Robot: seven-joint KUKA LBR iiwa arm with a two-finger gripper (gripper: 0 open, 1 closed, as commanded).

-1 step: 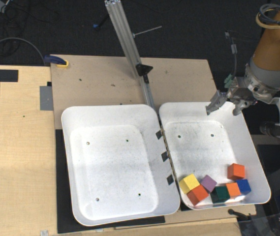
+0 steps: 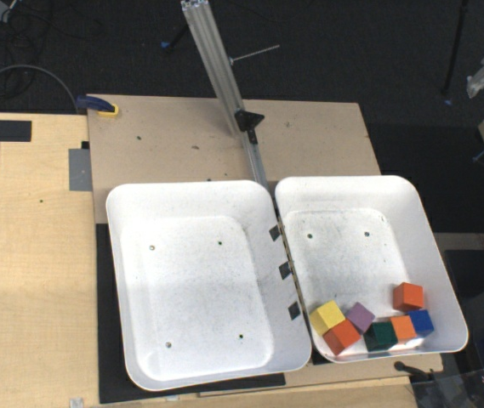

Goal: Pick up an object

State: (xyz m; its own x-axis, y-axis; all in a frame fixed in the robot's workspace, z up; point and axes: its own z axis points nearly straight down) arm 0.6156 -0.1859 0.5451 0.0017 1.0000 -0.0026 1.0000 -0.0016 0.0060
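Observation:
Several small coloured blocks lie in the near corner of the right bin (image 2: 344,202). A yellow block (image 2: 328,314) and a red-orange block (image 2: 341,337) sit at the left of the group. A purple block (image 2: 361,315) and a dark green block (image 2: 381,336) are beside them. An orange block (image 2: 403,327), a blue block (image 2: 421,322) and a red block (image 2: 408,296) lie at the right.
The left bin (image 2: 190,202) stands against the right one, joined by black clips (image 2: 284,269). A slanted aluminium bar (image 2: 221,70) rises behind the bins. Wooden bench surface extends to the left and back.

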